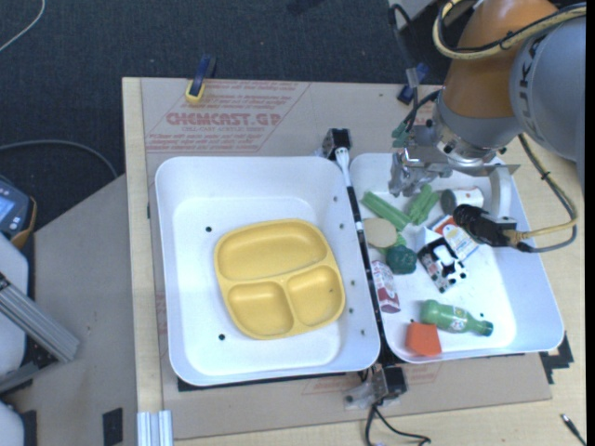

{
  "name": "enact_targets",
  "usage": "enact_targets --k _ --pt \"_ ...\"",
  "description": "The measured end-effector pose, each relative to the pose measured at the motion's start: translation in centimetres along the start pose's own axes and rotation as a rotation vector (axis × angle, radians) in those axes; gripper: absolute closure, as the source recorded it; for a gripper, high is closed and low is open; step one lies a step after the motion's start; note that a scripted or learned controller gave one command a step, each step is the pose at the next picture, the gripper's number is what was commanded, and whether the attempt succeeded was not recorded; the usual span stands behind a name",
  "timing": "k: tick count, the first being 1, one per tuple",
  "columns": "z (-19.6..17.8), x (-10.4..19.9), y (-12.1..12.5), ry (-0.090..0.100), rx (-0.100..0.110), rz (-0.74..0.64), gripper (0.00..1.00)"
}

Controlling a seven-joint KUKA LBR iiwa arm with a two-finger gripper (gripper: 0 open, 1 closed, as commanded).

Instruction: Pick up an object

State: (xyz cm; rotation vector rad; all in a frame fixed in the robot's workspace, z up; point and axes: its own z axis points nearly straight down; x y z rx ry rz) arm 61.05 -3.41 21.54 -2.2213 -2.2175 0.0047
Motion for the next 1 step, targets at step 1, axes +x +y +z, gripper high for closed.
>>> enact_targets --k 1 --pt "-1.71 -0.31 0.11 -0.001 -0.008 -0.002 1.00"
